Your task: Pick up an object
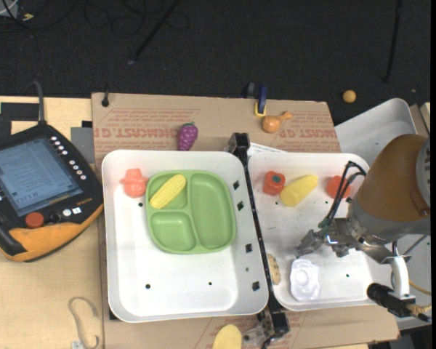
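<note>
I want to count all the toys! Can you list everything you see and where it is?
bins: 2, white, side by side on the bench
divided plate: 1, green, left bin
corn: 1, yellow, on the plate
pink toy: 1, left bin corner
yellow toy: 1, right bin
red toys: 2, right bin top
white object: 1, right bin bottom
grapes: 1, purple, cardboard behind the bins
orange toy: 1, cardboard behind the bins
control tablet: 1, left of bench
tool: 1, grey, over right bin
</note>
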Available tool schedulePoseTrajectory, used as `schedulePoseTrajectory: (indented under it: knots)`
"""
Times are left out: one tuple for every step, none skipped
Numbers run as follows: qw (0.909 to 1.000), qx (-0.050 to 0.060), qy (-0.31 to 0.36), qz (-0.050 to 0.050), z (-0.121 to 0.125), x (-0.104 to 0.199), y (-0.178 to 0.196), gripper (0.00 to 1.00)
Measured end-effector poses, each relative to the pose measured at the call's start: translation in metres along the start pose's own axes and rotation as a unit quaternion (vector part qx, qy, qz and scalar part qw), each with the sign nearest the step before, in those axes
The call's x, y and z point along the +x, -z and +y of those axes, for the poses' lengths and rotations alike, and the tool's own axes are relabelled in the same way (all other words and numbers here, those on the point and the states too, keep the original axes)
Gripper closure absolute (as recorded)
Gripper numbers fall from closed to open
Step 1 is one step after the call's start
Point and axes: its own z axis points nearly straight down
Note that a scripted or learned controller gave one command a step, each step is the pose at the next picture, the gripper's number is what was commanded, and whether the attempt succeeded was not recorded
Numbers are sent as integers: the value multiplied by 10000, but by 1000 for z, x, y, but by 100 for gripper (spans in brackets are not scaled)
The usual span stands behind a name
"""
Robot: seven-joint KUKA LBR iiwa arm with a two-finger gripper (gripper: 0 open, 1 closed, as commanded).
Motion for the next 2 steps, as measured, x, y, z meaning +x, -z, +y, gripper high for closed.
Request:
schedulePoseTrajectory:
  knots:
    - [10000, -15, 3, -2, 0, 2, -54, 0]
    - [10000, -37, -36, -7, 0, 0, -41, 100]
